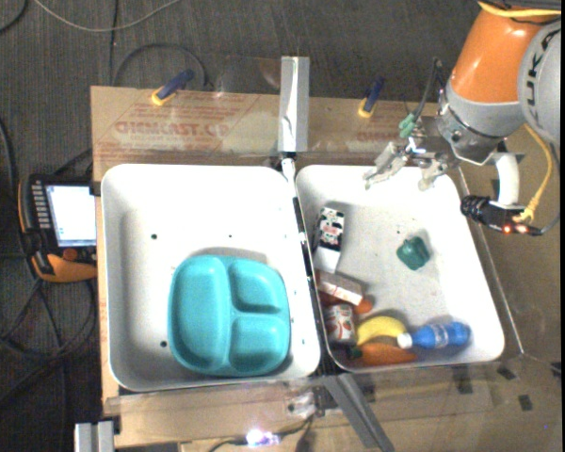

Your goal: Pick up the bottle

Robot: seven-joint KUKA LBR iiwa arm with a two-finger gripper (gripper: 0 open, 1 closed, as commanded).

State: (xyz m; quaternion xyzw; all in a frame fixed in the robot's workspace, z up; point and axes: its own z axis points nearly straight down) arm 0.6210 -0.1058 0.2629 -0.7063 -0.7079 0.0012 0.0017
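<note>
**Gripper above the right bin's far edge, bottle at the near edge**

The gripper [403,168] hangs over the right bin [471,252] with its jaws spread wide, holding nothing. The bottle [437,336] (blue, lying on its side) rests well apart from it, just beside a banana [380,329]. A teal tray [230,315] sits in the left bin [132,205].

Grey arm [537,55] with orange band, yellow cable, and a seemingly metallic pale tool [405,169].
</note>
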